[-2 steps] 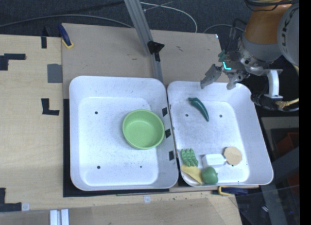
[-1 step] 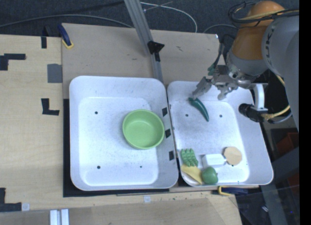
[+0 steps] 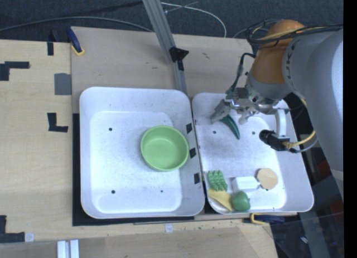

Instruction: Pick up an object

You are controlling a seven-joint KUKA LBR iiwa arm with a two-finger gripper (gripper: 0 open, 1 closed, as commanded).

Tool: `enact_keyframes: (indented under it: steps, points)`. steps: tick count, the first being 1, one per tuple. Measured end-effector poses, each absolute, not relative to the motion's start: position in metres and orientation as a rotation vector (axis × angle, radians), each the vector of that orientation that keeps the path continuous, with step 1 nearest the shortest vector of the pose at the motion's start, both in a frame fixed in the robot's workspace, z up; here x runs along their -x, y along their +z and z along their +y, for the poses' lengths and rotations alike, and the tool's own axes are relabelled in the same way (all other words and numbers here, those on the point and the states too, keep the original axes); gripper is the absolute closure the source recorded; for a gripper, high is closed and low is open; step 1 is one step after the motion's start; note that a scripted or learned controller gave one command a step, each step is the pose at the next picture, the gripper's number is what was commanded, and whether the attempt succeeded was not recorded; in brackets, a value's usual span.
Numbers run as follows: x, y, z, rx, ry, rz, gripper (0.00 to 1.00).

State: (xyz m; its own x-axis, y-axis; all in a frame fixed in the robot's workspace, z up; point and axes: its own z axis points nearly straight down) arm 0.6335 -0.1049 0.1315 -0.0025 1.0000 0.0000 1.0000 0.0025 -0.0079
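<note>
My gripper (image 3: pixel 230 115) hangs over the upper part of the right bin (image 3: pixel 295 179), its two fingers spread wide apart, so it is open. A slim dark green pepper-like object (image 3: pixel 233 127) lies slanted on the bin floor just below, its upper end reaching up between the fingers (image 3: pixel 217 113). Neither finger visibly presses on it. Along the bin's front edge sit a ridged green piece (image 3: pixel 217 180), a yellow piece (image 3: pixel 221 199), a green ball (image 3: pixel 240 201), a white block (image 3: pixel 245 183) and a tan disc (image 3: pixel 268 178).
A light green bowl (image 3: pixel 164 148) stands in the left bin (image 3: pixel 100 117). A grey pole (image 3: pixel 162 23) slants down to the gap between the bins. A black connector with a yellow cable (image 3: pixel 279 140) hangs from the arm over the right bin.
</note>
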Motion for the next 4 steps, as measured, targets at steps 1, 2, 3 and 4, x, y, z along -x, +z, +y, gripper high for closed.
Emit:
enact_keyframes:
  steps: [1,2,3,4]
  points:
    - [-0.634,0.088,-0.105,2.222,0.003,-2.224,0.0]
    - [-0.633,0.098,-0.104,2.218,0.004,-2.223,1.0]
    - [-0.633,0.159,-0.111,2.224,-0.003,-2.225,1.0]
    - [-0.636,0.202,-0.114,2.222,-0.002,-2.224,1.0]
